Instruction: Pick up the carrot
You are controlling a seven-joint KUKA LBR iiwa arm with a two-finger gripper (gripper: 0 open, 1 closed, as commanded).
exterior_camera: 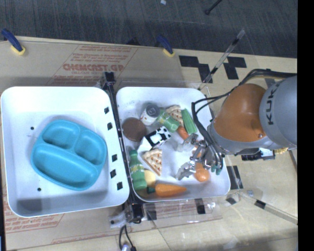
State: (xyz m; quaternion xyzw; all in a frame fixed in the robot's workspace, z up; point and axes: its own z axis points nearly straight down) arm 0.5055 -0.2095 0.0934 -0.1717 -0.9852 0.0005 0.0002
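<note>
Carrot [169,190] lying flat along the lower wall of the right bin [126,95]; gripper [194,164] low beside it, not on it.

At the left of the frame, a blue divided tray [69,153] is seen in the left bin [10,101]. In the right bin, green pieces [138,178] are crowded against the carrot's left end and a waffle wedge [153,160] lies just above it. Toward the right, the gripper is seen above and right of the carrot, near a small orange item [201,174]. Whether the claw is open or closed cannot be told; nothing is seen held. For a clean pick, the claw should be shifted toward lower left, centred on the carrot's mid-length, closed across its narrow width, and kept clear of the wall.
</note>
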